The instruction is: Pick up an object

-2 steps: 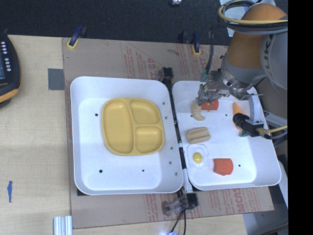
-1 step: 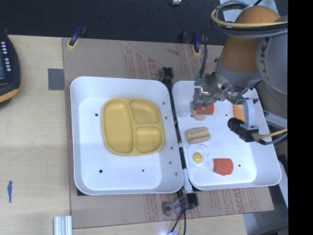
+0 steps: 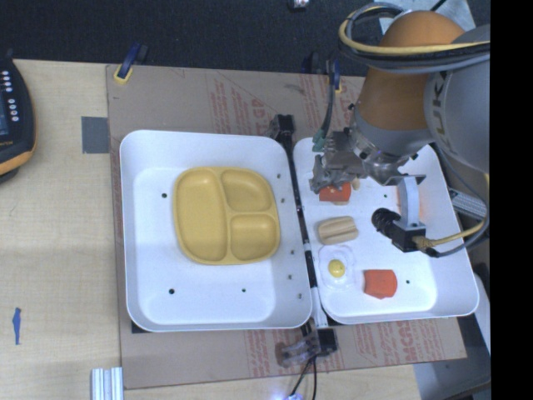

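A pale wooden bench top fills the left and lower part of the scene, lit evenly from above with soft shadows. On it lies a large sheet of brown cardboard printed with faint red lettering, held at its upper left corner by a blue and yellow clamp. A square of grey tape sits on the wood just beside the cardboard's left edge. Beyond the bench, along the top, the floor is dark and speckled, with a small pale scrap lying on it. A small blue mark shows near the bench's lower left.
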You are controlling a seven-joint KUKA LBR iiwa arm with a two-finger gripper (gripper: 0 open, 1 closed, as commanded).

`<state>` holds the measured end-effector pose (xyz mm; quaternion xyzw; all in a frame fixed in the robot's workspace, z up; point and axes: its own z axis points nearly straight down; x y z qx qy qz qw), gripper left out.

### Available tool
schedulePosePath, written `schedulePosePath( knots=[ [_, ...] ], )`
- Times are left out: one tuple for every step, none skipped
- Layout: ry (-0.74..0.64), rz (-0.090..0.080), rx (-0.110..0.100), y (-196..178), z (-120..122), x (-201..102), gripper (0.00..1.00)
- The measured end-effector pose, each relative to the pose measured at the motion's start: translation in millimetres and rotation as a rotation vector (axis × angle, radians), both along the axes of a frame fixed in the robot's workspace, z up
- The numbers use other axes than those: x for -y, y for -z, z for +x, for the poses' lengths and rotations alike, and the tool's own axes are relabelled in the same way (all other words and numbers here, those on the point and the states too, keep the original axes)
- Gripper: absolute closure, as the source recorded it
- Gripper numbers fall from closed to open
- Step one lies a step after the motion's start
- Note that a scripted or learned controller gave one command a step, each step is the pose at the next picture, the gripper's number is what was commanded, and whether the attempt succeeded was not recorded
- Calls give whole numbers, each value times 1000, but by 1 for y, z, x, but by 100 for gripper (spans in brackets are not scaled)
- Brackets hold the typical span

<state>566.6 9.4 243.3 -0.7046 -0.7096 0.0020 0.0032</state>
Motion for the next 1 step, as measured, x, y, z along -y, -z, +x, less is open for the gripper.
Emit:
schedulePosePath(
  knots=[
    [-2,-1,-5,45,-57,-49,100]
  ],
)
